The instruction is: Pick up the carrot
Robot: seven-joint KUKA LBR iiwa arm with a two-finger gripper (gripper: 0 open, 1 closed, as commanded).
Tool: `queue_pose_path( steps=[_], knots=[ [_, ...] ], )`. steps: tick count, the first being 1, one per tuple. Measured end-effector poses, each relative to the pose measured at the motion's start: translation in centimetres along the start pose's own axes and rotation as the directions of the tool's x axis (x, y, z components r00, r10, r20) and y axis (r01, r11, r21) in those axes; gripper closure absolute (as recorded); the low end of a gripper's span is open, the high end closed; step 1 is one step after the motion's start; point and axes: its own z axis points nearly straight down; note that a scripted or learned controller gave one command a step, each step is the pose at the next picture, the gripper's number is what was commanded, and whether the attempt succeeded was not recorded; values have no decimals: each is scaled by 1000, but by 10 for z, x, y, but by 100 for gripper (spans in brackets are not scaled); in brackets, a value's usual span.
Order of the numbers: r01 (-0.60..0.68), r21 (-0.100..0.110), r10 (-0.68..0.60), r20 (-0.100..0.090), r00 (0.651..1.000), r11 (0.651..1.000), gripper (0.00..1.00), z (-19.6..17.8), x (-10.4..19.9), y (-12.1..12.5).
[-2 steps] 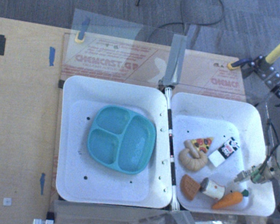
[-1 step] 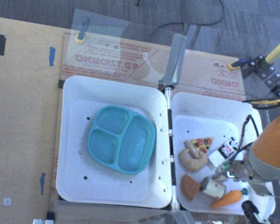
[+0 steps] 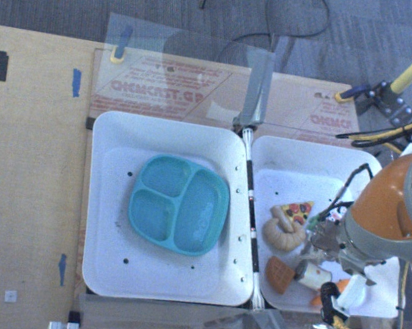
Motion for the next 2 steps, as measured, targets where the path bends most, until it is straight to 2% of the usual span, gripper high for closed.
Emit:
queue_pose_path(
  steps=[1, 2],
  knots=[
    [-474, -1, 474, -1, 881, 881, 100, 0, 15, -11],
    [-808, 12, 808, 13, 589, 589, 100, -94, 73, 15]
  ],
)
